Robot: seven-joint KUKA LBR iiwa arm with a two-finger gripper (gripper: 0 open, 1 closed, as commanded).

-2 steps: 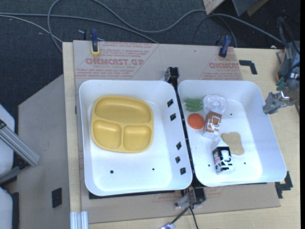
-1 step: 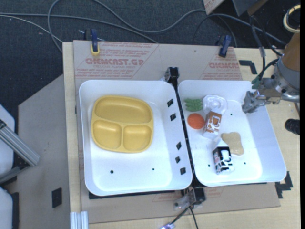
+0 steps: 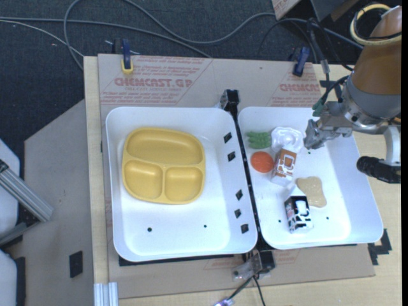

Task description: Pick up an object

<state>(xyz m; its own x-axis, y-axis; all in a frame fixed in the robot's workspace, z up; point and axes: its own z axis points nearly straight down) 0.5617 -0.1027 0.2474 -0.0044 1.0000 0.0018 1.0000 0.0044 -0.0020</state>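
Carton (image 3: 285, 163): light, stiff, likely crushable; grip across narrow sides. Gripper (image 3: 313, 139) hovers beside it; grip state unclear.

My fingers (image 3: 313, 139) hover over the right bin (image 3: 357, 196), just beside the white wrapper (image 3: 286, 136), above the tomato (image 3: 262, 162).

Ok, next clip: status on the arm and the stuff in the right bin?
Hand low over right bin, upper part, nothing seen in it. Orange ball, small carton, green piece lie loose to its left. Yellow tray in left bin.
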